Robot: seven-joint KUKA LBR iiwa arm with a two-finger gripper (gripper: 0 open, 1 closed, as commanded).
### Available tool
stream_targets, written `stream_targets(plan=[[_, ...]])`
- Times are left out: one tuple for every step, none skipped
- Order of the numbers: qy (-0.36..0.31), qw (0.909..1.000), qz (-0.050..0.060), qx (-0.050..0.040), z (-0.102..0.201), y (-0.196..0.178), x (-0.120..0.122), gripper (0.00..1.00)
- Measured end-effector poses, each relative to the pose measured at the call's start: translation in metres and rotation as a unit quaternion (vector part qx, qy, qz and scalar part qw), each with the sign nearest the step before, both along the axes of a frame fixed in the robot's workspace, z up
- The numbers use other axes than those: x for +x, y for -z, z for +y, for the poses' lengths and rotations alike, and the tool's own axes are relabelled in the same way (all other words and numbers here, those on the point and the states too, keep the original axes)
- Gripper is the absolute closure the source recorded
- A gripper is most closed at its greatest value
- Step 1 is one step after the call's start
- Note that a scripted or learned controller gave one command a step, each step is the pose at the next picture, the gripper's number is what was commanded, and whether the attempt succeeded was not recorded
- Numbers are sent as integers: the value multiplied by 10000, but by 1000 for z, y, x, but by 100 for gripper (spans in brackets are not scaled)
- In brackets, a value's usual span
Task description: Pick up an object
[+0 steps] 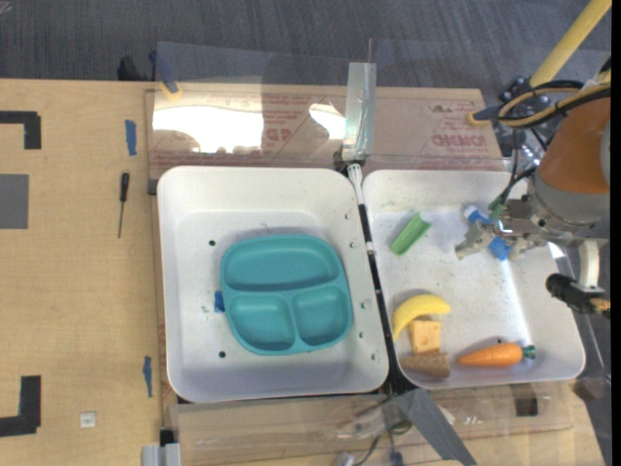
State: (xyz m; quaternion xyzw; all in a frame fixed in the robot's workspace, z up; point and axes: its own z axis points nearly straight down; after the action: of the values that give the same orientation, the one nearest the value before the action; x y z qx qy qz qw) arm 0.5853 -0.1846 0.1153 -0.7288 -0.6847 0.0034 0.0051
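We look down on two shallow white plastic bins side by side: the left bin [184,260] carries a teal three-compartment plastic plate [284,294], the right bin [543,343] holds the toy food. The grey arm with its orange band [580,168] enters from the right and is cut off by the frame edge, so we see little above its wrist. Its two-finger gripper [482,233] hangs low over the upper right part of the right bin, a tangle of grey metal and blue pieces; we cannot tell from this angle whether it stands open or closed, and we make out no object in it.

Nearest to it lies a small green plastic stick [410,233], a smooth flat-sided bar in the upper left of the right bin, well apart from the gripper on its left. Its long axis runs diagonally, lower end toward the bins' shared wall, upper end toward the far right.

Along the near side of the same bin we see a yellow toy banana [420,311] arched over a tan cube [425,336], a brown crumbly piece [427,363] just below it, and an orange toy carrot [494,355] lying almost level, green tip to the right
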Motion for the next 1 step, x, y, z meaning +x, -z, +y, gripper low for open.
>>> stream_targets(plan=[[170,9998,-86,-24,7,28,6,0]])
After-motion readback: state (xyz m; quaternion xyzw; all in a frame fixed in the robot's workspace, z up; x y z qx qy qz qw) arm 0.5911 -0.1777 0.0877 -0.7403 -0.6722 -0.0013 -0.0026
